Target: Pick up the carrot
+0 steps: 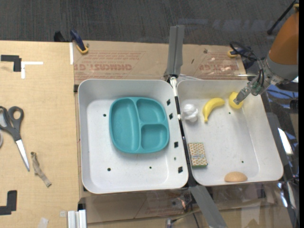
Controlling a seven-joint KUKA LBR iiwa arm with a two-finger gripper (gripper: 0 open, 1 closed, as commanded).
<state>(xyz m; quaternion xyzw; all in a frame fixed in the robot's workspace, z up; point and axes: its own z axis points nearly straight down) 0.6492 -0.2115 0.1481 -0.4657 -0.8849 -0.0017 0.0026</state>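
Gripper (243, 96) over yellow object (235, 101) — grip state unclear — arm (285, 42) cut off.

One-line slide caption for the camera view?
Gripper at a small yellow object in the right bin, beside a banana; teal divided plate in the left bin.

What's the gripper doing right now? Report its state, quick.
Gripper: at the right bin's far right corner, over a small yellow object; open or shut cannot be told.
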